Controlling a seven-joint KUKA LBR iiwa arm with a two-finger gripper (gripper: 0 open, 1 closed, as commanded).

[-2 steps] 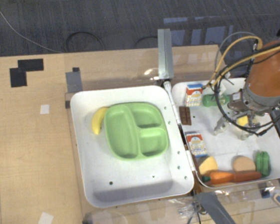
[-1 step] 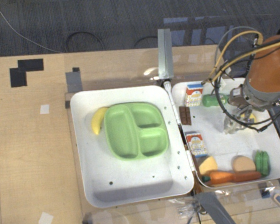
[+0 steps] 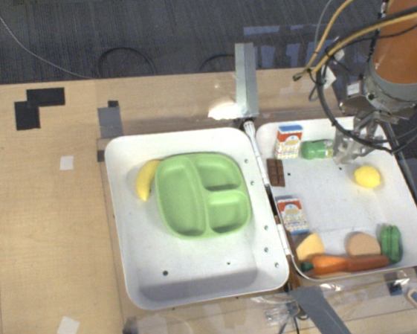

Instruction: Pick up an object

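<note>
Holding a green divided tray (image 3: 200, 195) and banana (image 3: 147, 178), the left bin (image 3: 199, 283) lies far from the gripper (image 3: 348, 146); its grip state is unclear.

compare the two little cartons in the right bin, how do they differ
The upper carton lies at the far end of the right bin, beside the green bottle; the lower carton lies mid-bin along the left wall, above the cheese wedge. The upper one shows more red on top, the lower more blue. Both are small white cartons lying flat.
</note>
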